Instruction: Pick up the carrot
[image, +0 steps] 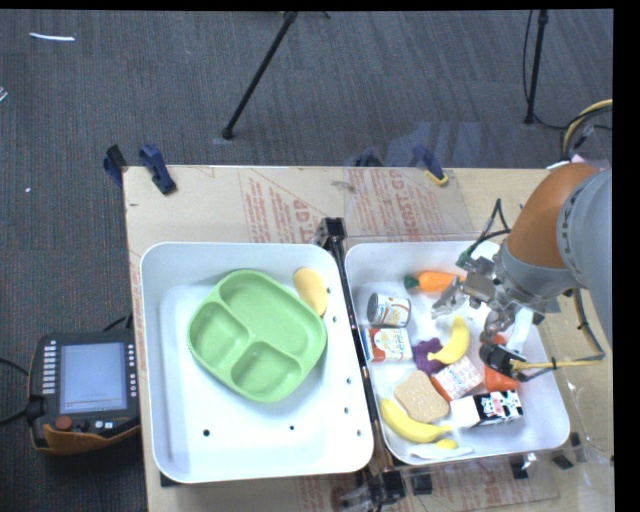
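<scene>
The carrot (434, 281) is orange with a green top and lies flat near the back of the right bin (555, 415), with its tip pointing right. My gripper (476, 303) hangs over the right bin's middle, just right of and in front of the carrot. It sits close above a yellow banana (456, 341). Nothing can be seen held in it. The grey arm with its orange band (545, 225) comes in from the right.
The right bin also holds a small can (388, 310), a carton (388, 345), purple grapes (428, 354), a bread slice (420, 398), a second banana (414, 425) and a black-and-white box (492, 408). The left bin (165, 400) bears a green divided plate (258, 336) and a yellow fruit (311, 290).
</scene>
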